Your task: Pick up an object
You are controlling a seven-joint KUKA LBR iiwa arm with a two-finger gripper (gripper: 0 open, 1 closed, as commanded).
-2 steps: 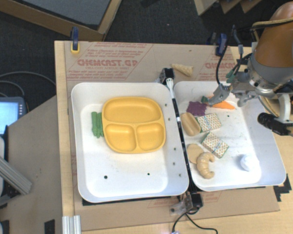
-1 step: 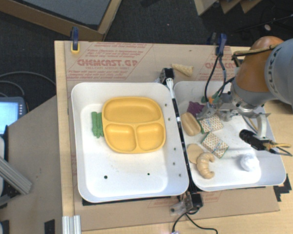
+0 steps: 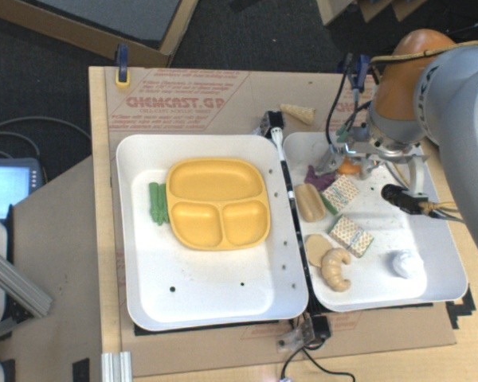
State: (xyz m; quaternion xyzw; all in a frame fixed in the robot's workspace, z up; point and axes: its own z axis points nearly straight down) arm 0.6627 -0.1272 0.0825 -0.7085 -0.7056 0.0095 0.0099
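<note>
White plastic forms the 2 shallow bins, which sit side by side on a brown board [image 3: 183, 102] with red print. The left bin [image 3: 143, 277] holds a yellow plate [image 3: 219, 201] with 3 compartments, and a green pod [image 3: 157, 203] lies just beside the plate's left edge.

The arm [image 3: 430, 86] reaches in from the right, and we see its gripper [image 3: 358, 161] low over the far end of the right bin [image 3: 430, 285]. We cannot tell whether the gripper is apart or together, and we see nothing held in it. A small orange piece [image 3: 349, 167] shows just under it, with a purple piece [image 3: 323, 180] near its left side.

The other loose objects lie in the same bin. A tan loaf [image 3: 309, 202] rests along the left wall. 1 checkered wafer [image 3: 342, 192] lies just beside the loaf, and a 2nd checkered wafer [image 3: 351, 235] lies nearer the middle. Below them we see a tan disc [image 3: 315, 249] touching a croissant [image 3: 336, 267]. A small white object [image 3: 401, 263] sits well apart, toward the right.
</note>
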